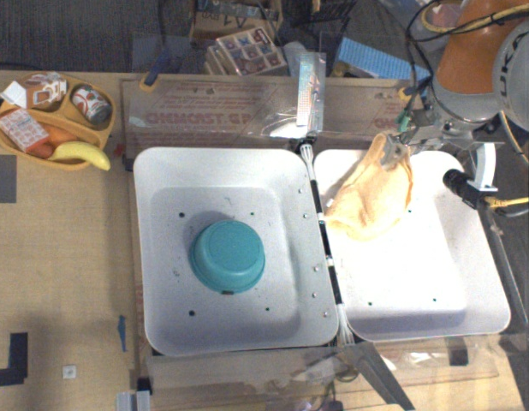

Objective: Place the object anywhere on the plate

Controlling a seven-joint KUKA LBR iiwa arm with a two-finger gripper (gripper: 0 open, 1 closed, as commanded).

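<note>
A teal round plate (228,255) lies in the middle of the left white bin (162,187). A soft yellow cloth-like object (370,197) hangs over the upper left part of the right bin (436,306), its lower end close to the divider between the bins. Its top corner is drawn up into my gripper (400,141), which comes in from the upper right under the orange band and is shut on it. The cloth is well to the right of the plate, about a bin's half-width away.
A yellow tray (42,139) with toy food and a banana (82,153) sits on the bench at the far left. Boxes, cables and a clear plastic sheet (222,114) crowd the back edge. A black cable end (460,182) sticks out beside the wrist.
</note>
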